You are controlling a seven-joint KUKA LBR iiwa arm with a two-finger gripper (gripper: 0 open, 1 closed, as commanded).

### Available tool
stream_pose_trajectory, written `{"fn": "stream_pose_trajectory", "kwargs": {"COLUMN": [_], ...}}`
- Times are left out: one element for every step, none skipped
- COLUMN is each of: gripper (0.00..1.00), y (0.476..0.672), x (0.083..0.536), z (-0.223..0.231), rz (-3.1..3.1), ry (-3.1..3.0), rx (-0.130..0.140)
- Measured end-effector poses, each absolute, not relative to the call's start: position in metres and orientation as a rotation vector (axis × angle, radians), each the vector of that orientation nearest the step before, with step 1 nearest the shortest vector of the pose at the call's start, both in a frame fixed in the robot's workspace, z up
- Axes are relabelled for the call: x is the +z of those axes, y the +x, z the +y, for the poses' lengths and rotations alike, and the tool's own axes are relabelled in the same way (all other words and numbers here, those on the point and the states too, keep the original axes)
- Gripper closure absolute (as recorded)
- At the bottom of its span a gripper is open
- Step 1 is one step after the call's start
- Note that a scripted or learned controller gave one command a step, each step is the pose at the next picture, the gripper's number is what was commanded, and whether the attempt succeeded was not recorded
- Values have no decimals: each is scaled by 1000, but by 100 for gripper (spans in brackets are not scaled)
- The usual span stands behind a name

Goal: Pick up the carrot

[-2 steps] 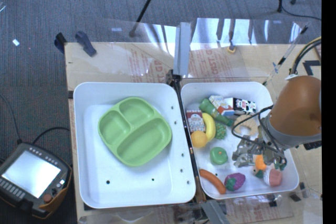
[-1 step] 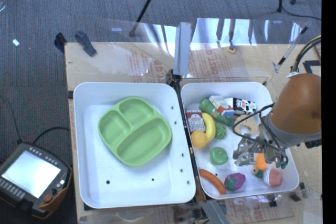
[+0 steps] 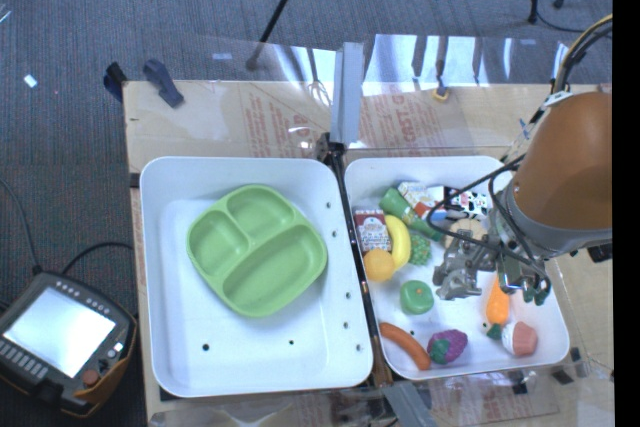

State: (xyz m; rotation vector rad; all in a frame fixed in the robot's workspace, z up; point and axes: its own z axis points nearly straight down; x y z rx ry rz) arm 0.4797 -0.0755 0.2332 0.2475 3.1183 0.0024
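Carrot [image 3: 497, 302] in the right bin [image 3: 560, 335], at about four o'clock from the bin's middle.
It stands nearly upright, green top down, just beside the hand [image 3: 468, 272], which hangs at its ten o'clock; whether the hand is wide or narrow I cannot tell.

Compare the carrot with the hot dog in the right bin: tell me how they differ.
The carrot is bright orange with a green tip at its lower end; the hot dog is a darker reddish orange, with no green. The carrot stands nearly upright in the picture, by the end effector; the hot dog lies slanted along the bin's near edge, left of the purple toy. The hot dog looks longer. Both are slim toy foods in the right bin.
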Motion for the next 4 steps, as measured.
{"fn": "stream_pose_trajectory", "kwargs": {"gripper": [100, 100, 100, 100], "y": [475, 486, 488, 489], "x": [181, 199, 208, 217], "z": [-159, -109, -108, -107], "rz": [3119, 3132, 3131, 3130], "ry": [-397, -233, -235, -234], "rx": [3, 4, 5, 7]}}
